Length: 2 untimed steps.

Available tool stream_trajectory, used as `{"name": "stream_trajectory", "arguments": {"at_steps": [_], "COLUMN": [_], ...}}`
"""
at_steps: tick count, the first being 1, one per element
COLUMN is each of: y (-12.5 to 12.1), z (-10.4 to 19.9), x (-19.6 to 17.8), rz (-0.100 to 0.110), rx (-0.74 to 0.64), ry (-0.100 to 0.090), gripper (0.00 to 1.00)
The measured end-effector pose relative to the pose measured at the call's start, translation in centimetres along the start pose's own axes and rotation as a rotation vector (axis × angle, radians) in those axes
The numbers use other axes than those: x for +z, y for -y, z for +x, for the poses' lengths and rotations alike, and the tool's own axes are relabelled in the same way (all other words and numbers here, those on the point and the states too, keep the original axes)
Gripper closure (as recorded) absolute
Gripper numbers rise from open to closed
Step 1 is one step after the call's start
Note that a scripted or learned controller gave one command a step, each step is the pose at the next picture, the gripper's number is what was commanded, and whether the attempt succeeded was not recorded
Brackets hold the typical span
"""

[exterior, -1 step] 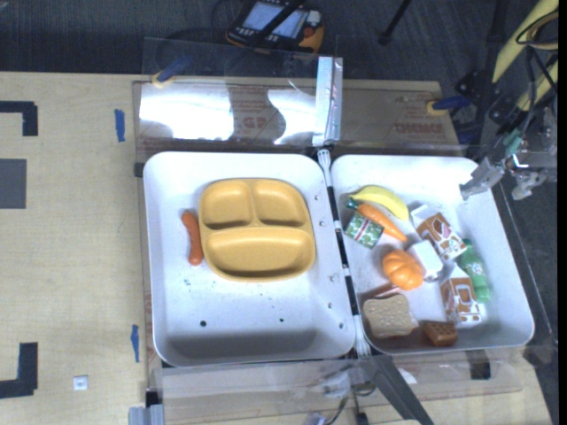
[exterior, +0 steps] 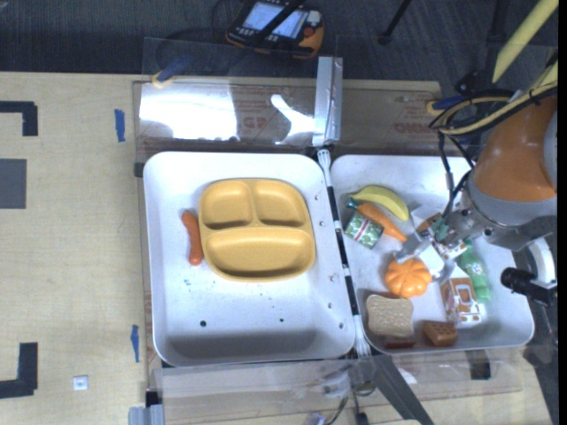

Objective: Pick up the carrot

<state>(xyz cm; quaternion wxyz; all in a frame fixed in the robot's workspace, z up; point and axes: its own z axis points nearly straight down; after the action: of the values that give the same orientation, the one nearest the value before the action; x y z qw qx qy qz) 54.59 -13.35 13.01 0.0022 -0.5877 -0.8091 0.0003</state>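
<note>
Not yet grasped.
Carrot (exterior: 384,220) lies in right bin (exterior: 514,326); gripper (exterior: 440,240) nearby, grip state unreadable.

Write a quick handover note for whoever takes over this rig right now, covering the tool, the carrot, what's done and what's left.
Tool: low in the right bin, over the clutter between the pumpkin and the green packet. Whether it is open or shut is unclear from this view, and nothing is visibly held.
Carrot: lying in the right bin, just below the banana, next to the small green-and-white carton, to the left of the tool in the picture.
Done: arm has reached into the right bin.
Left: get the tool onto the carrot, grip it, lift it.
Left bin holds the yellow divided plate and a sausage.
</note>
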Motion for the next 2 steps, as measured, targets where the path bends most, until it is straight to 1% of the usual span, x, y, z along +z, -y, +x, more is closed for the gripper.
{"name": "stream_trajectory", "arguments": {"at_steps": [1, 2], "y": [4.12, 3.95], "z": [4.28, 4.17], "x": [3.87, 2.94], "rz": [-0.023, -0.028], "rx": [-0.015, -0.014], "ry": [0.014, 0.017], "gripper": [0.00, 1.00]}}
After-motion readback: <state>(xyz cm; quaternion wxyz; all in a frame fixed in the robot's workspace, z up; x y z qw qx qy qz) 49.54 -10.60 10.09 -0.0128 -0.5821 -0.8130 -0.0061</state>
